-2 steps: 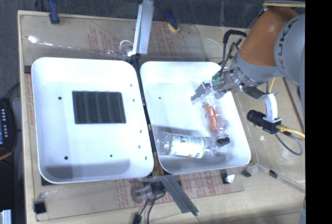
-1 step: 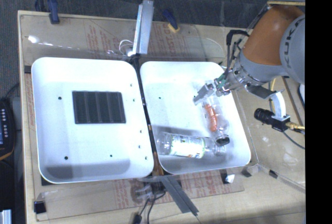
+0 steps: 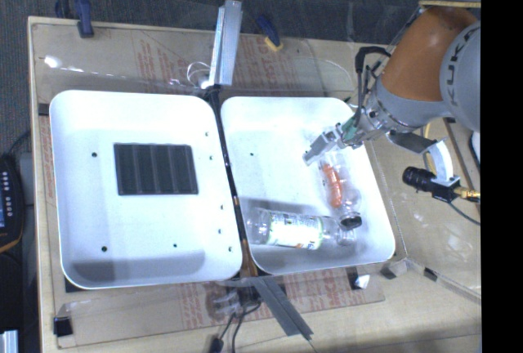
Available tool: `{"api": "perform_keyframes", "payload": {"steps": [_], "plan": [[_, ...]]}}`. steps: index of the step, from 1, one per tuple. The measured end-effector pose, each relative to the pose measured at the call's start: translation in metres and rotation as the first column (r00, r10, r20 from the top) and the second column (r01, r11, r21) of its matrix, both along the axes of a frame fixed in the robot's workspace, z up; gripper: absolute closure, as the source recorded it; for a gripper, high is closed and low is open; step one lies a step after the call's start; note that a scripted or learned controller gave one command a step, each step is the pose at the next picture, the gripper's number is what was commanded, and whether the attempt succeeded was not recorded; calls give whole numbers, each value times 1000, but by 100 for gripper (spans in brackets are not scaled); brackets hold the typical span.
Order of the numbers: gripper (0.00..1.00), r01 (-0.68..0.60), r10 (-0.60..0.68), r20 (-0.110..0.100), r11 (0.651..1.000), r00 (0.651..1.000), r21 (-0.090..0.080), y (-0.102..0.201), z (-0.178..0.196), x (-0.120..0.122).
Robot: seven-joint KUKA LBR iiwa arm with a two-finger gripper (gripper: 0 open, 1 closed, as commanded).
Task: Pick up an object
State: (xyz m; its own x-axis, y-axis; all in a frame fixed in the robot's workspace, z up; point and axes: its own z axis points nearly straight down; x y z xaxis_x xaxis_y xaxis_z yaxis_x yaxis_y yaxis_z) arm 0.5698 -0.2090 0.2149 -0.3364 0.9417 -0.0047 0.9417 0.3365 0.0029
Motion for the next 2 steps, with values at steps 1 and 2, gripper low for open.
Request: {"api": "perform_keyframes", "payload": {"steps": [1, 2], "plan": [[0, -105, 105, -8, 994, 994, 5, 0, -81, -15], [0, -153, 153, -4, 988, 988, 3, 0, -34, -35]]}}
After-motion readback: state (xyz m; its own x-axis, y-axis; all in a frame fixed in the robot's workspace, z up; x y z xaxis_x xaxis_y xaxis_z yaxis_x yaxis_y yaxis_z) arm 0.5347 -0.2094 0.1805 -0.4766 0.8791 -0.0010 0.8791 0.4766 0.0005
